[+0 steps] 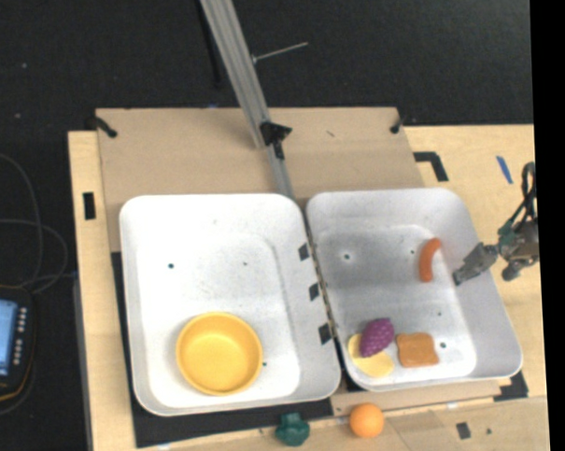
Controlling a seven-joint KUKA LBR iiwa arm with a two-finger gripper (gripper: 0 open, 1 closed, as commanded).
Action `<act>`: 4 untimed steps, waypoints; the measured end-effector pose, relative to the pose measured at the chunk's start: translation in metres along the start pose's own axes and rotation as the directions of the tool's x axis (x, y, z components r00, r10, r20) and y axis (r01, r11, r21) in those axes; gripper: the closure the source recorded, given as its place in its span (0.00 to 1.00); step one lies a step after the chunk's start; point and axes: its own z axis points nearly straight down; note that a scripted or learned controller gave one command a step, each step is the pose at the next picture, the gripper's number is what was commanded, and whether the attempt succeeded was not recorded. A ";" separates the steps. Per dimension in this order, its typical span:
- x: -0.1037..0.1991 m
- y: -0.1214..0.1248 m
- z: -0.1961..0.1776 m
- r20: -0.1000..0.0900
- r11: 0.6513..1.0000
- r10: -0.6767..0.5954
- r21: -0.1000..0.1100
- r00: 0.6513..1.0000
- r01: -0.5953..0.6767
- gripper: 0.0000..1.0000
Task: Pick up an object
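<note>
White plastic made up both bins; the left bin held a yellow bowl at lower left. In the right bin I saw an orange sausage-shaped piece near the right wall, and along the bottom a purple bunch overlapping a pale yellow disc, beside a brown slab. My pincer sat at the frame's right edge, mostly cut off; I could not tell its state.
</note>
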 end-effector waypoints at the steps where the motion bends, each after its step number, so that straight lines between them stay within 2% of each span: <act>1: 0.000 0.000 0.000 0.000 1.000 0.001 0.000 1.000 -0.001 0.00; 3: 0.010 -0.003 0.117 0.000 1.000 0.005 0.006 1.000 -0.005 0.00; 4: 0.008 -0.003 0.156 0.003 1.000 0.005 0.001 1.000 -0.005 0.00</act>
